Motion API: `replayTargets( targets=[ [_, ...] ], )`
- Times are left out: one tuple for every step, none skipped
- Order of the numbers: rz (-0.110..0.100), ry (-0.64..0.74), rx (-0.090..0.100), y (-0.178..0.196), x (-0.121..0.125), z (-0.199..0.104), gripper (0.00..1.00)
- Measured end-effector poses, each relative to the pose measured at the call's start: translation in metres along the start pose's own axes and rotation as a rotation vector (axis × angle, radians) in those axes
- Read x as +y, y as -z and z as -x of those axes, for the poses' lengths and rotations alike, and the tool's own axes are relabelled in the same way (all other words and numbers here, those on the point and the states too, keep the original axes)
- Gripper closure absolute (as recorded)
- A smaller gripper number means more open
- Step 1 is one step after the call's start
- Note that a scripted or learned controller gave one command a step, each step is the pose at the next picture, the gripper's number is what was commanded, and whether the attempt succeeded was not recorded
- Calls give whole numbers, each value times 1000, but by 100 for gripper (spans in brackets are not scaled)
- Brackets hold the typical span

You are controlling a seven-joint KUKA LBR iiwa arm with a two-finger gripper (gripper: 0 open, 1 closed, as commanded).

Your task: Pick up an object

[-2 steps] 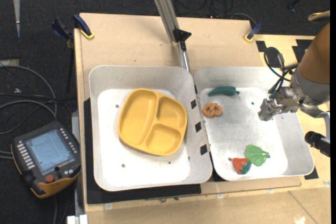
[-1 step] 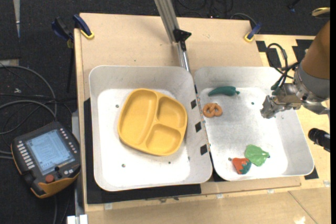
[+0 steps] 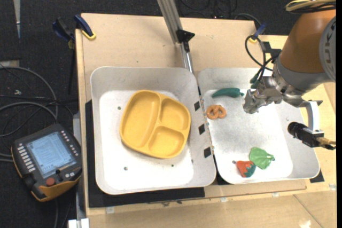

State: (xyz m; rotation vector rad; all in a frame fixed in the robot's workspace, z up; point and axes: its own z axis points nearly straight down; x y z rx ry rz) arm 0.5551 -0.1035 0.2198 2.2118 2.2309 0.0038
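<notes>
Two white bins side by side, mid frame. Left bin [image 3: 107, 115] holds a yellow tray [image 3: 156, 124] with three compartments, lying flat, nothing in it.

Right bin [image 3: 278, 131] holds four small things: a green pepper [image 3: 227, 93] near the top, a pretzel [image 3: 216, 111] just below it, and at the lower edge a green leaf [image 3: 261, 157] touching a red-orange piece [image 3: 246, 168].

Gripper [image 3: 251, 104] hangs over the upper middle of the right bin, right of the pepper and pretzel, apart from both. Seen from above, its tip is a grey blur; cannot tell how the hand stands, and nothing is seen held in it.

Progress, as judged: no pick done. All four small things lie on the bin floor. Nearest candidates are the pepper and pretzel, both left of the gripper. Left to do: line up over one, descend, grasp, lift clear.

Handheld controller [image 3: 45, 160] at lower left of frame, off the bench.
</notes>
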Motion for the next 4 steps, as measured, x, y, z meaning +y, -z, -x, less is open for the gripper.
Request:
replayTargets(
  targets=[
    [0, 0, -1, 1, 20, -41, 100],
    [0, -1, -1, -1, 35, -83, 100],
    [0, -1, 0, -7, 52, -138, 100],
    [1, -1, 1, -3, 77, -188, 100]
  ],
)
